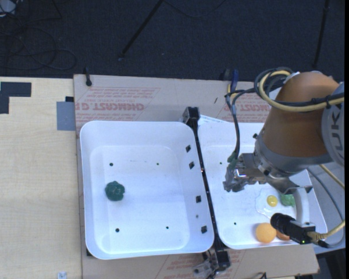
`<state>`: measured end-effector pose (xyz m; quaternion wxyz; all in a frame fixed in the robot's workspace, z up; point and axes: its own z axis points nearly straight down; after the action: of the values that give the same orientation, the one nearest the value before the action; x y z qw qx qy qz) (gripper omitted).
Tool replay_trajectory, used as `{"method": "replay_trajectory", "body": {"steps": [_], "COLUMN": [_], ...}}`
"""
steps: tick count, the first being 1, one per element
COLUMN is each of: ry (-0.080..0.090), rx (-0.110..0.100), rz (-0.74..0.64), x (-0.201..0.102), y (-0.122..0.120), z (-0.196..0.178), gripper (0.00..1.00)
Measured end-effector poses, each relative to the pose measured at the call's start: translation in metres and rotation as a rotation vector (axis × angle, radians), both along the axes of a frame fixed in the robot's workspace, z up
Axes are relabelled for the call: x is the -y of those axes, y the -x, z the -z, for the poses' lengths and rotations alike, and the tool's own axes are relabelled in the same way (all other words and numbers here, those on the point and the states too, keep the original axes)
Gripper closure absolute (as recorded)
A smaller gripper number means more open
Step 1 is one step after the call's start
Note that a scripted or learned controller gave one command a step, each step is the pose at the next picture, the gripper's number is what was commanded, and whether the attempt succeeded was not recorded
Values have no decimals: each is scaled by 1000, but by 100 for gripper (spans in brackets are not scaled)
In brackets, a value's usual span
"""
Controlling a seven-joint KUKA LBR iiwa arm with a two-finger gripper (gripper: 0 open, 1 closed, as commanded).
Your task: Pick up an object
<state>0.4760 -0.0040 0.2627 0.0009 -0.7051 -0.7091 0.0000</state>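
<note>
Jaws cannot be read from this slant: the gripper (pixel 231 183) is a cluster of grey metal hanging over the left half of the right bin (pixel 221 147), and whether it is open or closed is not visible. Nothing shows in its grasp.

Arm (pixel 299 121): enters from the right, its orange band bulking over the right bin's far side. Dark letters on the grey casing at the frame edge are cut off, apparently "UK".

Right bin: four small things lie near its right front corner, all apart from the gripper. A yellow piece (pixel 271 201) and a green piece (pixel 287 200) sit just beside each other, to the gripper's right. An orange ball (pixel 266 232) rests nearer the front rim, with a reddish bit (pixel 282 236) just beside it, too small to identify.

Left bin (pixel 139 129): one green ball (pixel 114 190) lies alone near the left wall, well apart from the gripper.

Black strip (pixel 198 173): runs between the two bins, where their rims meet.

Cardboard (pixel 163 92): lies under both bins. Red print (pixel 113 105) on its far part is upside down and reads roughly "CHEMCRZT"; more red print on the near edge is illegible.

Bench (pixel 29 185): pale wood, with dark patches (pixel 14 93) at far left.
</note>
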Motion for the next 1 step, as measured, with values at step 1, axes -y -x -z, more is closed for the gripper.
{"method": "replay_trajectory", "body": {"steps": [1], "ry": [-1], "rx": [3], "rz": [-4], "x": [-81], "y": [-37], "z": [-42], "gripper": [100]}}
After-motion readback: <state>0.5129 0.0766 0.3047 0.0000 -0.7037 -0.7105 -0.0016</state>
